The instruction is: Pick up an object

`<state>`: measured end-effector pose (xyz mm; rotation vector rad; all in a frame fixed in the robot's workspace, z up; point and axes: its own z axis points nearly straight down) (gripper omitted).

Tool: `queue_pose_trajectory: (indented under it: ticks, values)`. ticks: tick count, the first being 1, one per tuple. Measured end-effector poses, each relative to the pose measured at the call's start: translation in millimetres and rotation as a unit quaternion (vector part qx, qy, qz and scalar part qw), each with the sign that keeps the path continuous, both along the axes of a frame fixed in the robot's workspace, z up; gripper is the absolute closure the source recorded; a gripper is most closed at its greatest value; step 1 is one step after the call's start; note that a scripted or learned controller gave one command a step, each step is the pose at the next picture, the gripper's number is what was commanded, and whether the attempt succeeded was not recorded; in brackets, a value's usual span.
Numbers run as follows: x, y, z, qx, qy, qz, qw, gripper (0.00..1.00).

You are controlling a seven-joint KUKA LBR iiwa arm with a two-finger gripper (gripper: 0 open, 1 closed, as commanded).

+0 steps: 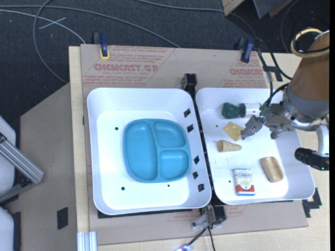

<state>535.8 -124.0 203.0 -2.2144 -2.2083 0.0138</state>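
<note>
Two shallow white bins (pixel 104 140) fill the bench; right of centre, the gripper (pixel 261 125) hangs spread wide beside a yellow cheese-like wedge (pixel 233 130), risking nudging it away.

My one fixed camera looks down at a slant from above the bench (pixel 157 61), far enough back to take in both white bins, the left bin (pixel 99 140) mid-frame and the right bin (pixel 293 187) toward the right edge, where the arm (pixel 311 82) enters.
</note>
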Motion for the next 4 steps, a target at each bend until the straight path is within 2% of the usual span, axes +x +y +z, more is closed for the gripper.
queue_pose_trajectory:
  ticks: [1,2,3,4]
  values:
    - [3.0,0.4,7.8,-0.0010,-0.007,0.002,1.0000,0.00]
    - [-6.4,-1.6,-48.2,-0.0007,-0.006,0.001,1.0000,0.00]
    - [-5.9,-9.9,-106.5,-0.0007,-0.005,0.001,1.0000,0.00]
    - [-6.1,-9.5,-118.7,-0.0010,-0.006,0.001,1.0000,0.00]
